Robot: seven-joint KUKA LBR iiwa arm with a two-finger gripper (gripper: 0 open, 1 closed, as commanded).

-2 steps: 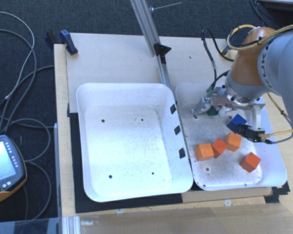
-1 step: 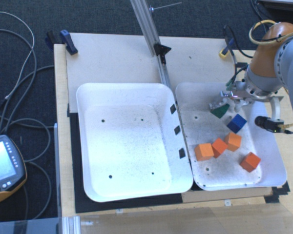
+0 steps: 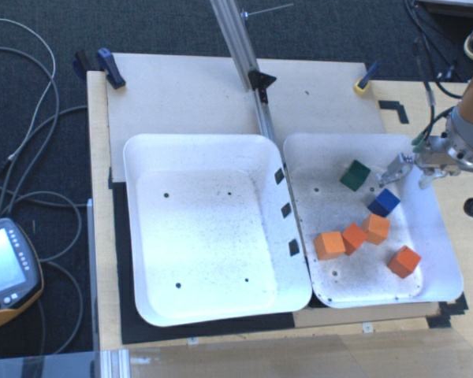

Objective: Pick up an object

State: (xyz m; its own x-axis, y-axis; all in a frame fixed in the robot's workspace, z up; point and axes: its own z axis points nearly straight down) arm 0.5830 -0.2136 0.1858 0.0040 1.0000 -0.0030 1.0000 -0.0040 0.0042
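**binwatcher:** Two white bins side by side on the bench (image 3: 181, 93). Left bin (image 3: 142, 156) is the roomier-looking one, just speckled floor showing. Right bin (image 3: 437, 235) has all the goods: four orange blocks, one blue, one green. What's the arm doing?

**kuka_fan:** Most of the arm (image 3: 471, 128) is cut off at the right edge, so I only get the wrist end. Pincer (image 3: 400, 169) sits over the right bin's upper right, between the green block (image 3: 354, 175) and the blue block (image 3: 384, 202). Too small and blurry, honestly can't tell if it's spread or clamped, and I see no block in it.

**binwatcher:** Orange ones?

**kuka_fan:** Three bunched lower middle: big orange block (image 3: 329, 244), tilted orange block (image 3: 354, 236) touching it, upper orange block (image 3: 376, 228) just beside. Lone orange block (image 3: 404, 261) sits apart, nearer the right wall.
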